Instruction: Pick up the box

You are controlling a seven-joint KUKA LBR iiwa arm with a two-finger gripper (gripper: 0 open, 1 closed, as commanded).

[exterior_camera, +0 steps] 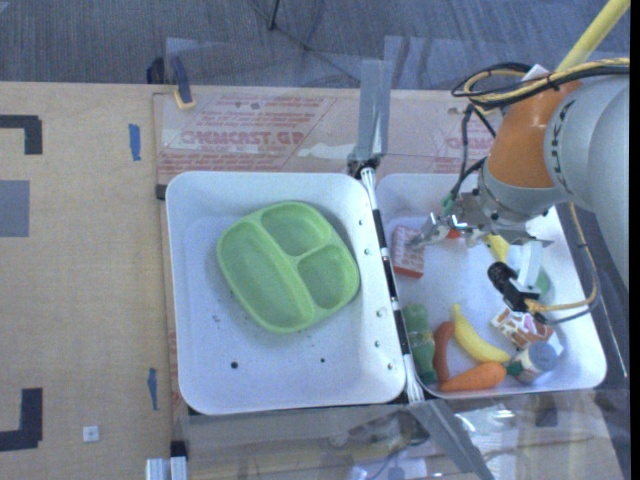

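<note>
Now the gripper nears the box.
Far to its left the plate sits in the left bin; the box lies flat just left of and below the tip, against the right bin wall, apparently ungrasped. Whether the fingers are spread I cannot tell. Best to centre over the box, clear of that wall; the banana and carrot lie lower right.

Toy food crowding right bin's front

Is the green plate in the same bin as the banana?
No, the green plate lies alone in the left bin, while the banana lies in the right bin with the other toys.
</note>
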